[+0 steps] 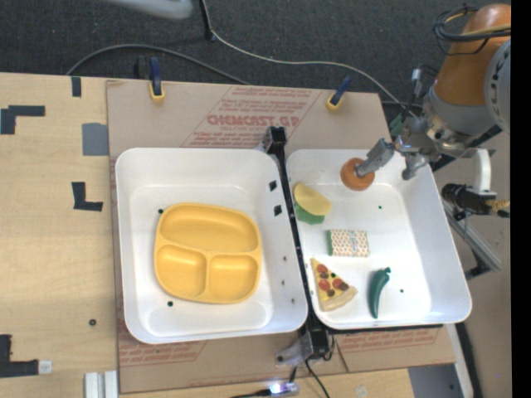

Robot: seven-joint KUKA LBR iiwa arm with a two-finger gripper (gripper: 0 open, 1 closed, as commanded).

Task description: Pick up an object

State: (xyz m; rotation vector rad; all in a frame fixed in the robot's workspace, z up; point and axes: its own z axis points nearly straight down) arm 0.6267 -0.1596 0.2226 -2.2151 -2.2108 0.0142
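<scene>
Hidden or unclear: the upper part of the grey arm with the orange band [479, 56] is cut off at the right edge; part of the round orange disc-like toy [358, 176] is covered by one finger, so its exact shape cannot be made out.
Gripper: the two-finger gripper [393, 162] is seen over the far corner of the right bin, with its fingers [373, 159] spread apart; one is laid across the orange disc, the other stands beside the bin's right wall. Nothing is seen pinched between them.
Left bin: the shallow white left bin [133, 222] holds a yellow plastic plate with three compartments [207, 251], lying flat near its middle.
Right bin: the shallow white right bin [440, 247] holds the orange disc at its far end, a yellow-and-green sponge-like piece [311, 203] just beside the divider, a small pale patterned block [348, 243] near the middle, a toy pizza slice [331, 284] and a dark green toy pepper [378, 291] at the near end.
Desk: both bins rest on a cardboard sheet [249, 114] on the wooden desk [50, 247].
</scene>
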